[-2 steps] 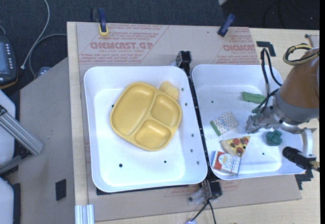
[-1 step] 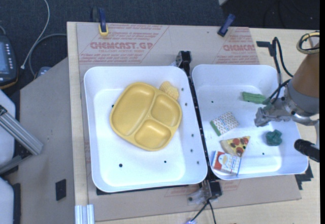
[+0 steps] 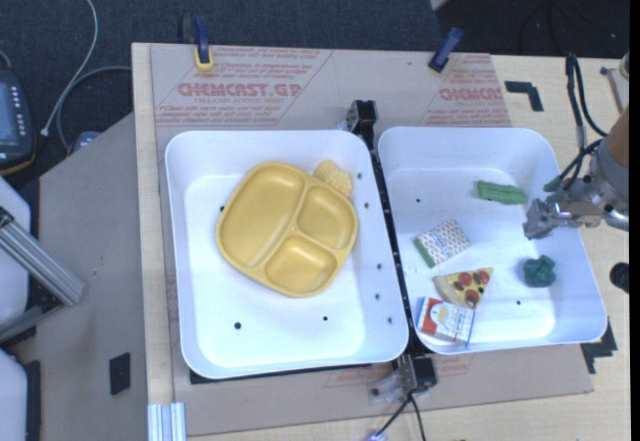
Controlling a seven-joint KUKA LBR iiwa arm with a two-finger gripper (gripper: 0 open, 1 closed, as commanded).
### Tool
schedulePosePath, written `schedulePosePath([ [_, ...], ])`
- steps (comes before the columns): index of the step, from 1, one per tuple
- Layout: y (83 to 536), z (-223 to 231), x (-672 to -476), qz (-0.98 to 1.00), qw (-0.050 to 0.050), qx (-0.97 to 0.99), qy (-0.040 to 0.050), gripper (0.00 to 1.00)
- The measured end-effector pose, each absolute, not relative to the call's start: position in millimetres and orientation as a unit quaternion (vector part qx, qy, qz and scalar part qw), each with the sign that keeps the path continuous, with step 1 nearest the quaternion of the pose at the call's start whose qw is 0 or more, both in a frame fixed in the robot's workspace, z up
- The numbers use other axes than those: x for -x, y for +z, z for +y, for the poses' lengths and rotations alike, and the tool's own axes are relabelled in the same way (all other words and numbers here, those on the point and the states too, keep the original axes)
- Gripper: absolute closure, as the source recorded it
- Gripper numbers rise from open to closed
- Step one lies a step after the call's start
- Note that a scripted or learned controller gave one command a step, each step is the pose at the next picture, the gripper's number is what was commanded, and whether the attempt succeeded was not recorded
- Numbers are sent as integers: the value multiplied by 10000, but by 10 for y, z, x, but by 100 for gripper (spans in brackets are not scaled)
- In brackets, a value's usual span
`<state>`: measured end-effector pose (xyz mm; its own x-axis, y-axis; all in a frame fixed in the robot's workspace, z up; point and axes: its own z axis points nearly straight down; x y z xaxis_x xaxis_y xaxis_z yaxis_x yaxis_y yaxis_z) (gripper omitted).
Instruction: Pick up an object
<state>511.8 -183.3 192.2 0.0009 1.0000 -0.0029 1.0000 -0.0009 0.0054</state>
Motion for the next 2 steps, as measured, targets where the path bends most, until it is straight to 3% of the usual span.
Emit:
schedulePosePath([
  [1,2396,-1838,-5131,7075,33,-7067,13,100],
  [2,2389,-1230,-5271,7097,3,-7045,14,100],
])
